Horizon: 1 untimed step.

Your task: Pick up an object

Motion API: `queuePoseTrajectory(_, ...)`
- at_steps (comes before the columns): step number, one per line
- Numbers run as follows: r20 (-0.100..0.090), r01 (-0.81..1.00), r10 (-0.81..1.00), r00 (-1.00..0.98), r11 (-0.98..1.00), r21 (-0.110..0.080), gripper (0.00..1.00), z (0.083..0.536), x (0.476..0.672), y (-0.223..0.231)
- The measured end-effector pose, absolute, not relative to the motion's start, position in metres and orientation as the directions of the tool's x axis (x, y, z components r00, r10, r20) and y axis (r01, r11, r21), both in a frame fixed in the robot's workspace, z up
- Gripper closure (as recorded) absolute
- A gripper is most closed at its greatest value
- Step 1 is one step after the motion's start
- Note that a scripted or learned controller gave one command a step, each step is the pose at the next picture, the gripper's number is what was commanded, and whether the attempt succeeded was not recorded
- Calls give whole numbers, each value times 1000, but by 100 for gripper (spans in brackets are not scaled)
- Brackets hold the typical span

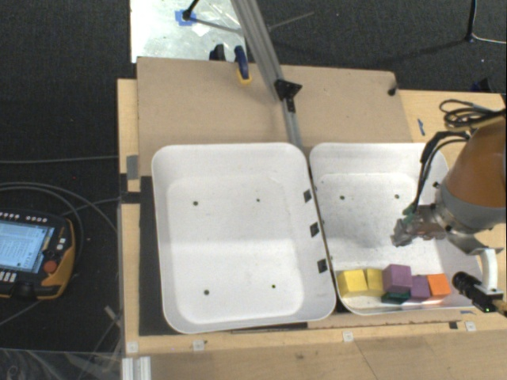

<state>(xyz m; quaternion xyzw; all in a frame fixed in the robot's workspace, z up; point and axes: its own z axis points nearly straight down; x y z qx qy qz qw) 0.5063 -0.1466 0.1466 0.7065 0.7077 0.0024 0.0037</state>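
Observation:
Several small blocks lie along the front edge of the right bin (360, 180): a yellow block (353, 282), a purple block (398, 275), a dark green piece (395, 297), a smaller purple block (420, 287) and an orange block (439, 285). My gripper (405, 232) hangs over the right bin's floor, a little above and behind the purple block, and touches none of the blocks. Nothing shows between its tips.
The left bin (234, 236) sits beside the right one, with black clips along the shared wall. A slanted metal pole (261, 50) crosses the back of the bench. A teach pendant (28, 252) lies on the floor at far left.

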Motion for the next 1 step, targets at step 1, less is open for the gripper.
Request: queuePoseTrajectory(1, -2, 1000, 1000, 0, 0, 8, 0, 146, 506, -147)
